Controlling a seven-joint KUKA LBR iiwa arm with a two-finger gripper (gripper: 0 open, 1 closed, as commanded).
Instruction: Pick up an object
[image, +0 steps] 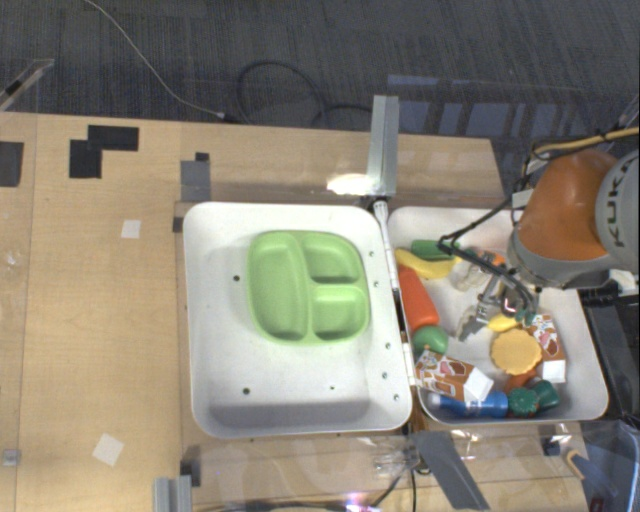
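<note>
End effector (487, 317) hovers over right bin (590, 395), no legible labels.

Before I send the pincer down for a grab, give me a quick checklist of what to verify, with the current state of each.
1. Pincer over the right bin: ok.
2. Item between its fingers: cannot tell.
3. A target nearby: ok, the yellow round piece lies just beside it.
4. Room around that target: not ok, the carton and other toys crowd it.
5. Orange carrot reachable: ok, it lies along the bin's left wall.
6. Green tray out of the way: ok, it sits in the left bin.
</note>
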